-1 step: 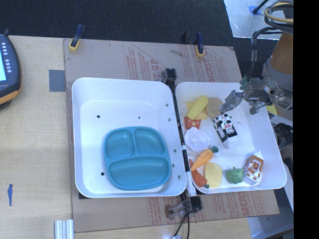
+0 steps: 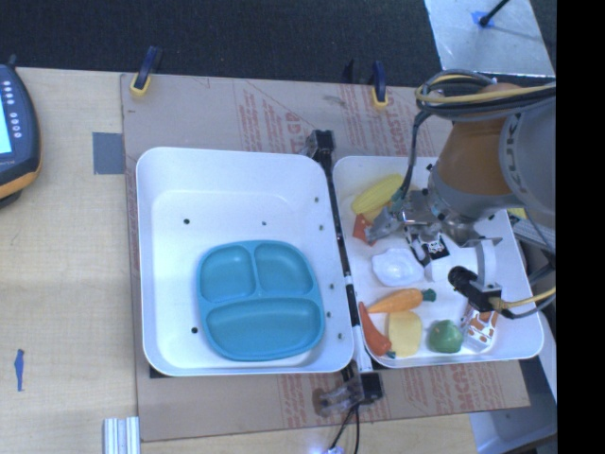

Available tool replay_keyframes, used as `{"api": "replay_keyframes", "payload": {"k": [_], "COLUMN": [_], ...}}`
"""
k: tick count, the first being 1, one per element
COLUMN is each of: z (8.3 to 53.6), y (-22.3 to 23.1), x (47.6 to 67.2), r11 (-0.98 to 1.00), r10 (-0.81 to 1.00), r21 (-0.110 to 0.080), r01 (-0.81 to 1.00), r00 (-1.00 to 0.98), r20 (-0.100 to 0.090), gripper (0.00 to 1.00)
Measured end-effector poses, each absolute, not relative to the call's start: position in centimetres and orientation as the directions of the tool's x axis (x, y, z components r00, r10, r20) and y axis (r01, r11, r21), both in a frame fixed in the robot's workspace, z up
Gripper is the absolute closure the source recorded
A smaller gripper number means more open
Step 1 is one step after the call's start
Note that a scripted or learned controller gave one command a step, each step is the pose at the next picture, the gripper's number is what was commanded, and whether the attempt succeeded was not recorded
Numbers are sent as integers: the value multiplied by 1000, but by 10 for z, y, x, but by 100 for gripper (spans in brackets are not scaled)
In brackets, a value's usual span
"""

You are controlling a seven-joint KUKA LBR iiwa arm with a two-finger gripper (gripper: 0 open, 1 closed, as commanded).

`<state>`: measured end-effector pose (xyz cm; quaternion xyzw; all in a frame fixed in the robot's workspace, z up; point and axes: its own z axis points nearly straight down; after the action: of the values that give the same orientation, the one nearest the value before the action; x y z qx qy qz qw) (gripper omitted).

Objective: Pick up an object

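I'd go for the carrot (image 2: 395, 301): light, rigid plastic (likely slippery), best pinched across its middle. The gripper (image 2: 408, 223) sits low in the right bin (image 2: 529, 348); I can't tell its state.

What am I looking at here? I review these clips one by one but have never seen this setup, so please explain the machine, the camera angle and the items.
One fixed camera looks down at a slant on a wooden bench. The grey machine with the orange band is a robot arm reaching in from the right; its tool hangs low over the right bin. Whether it grips anything cannot be told from here. That bin holds toy food: a yellow piece, a white piece, a carrot, a yellow block and a green piece. The left bin holds a blue divided plate. A handheld controller lies at the far left.
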<state>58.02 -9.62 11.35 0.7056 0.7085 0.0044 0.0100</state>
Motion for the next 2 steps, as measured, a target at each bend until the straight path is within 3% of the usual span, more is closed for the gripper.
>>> {"api": "replay_keyframes", "payload": {"k": [1, 2], "z": [198, 192], "y": [-58, -31], "x": [654, 657], "r11": [9, 7], "r10": [1000, 1000], "r21": [11, -1], "r01": [1000, 1000], "r00": [-9, -7], "r20": [-1, 0], "gripper": [0, 0]}}
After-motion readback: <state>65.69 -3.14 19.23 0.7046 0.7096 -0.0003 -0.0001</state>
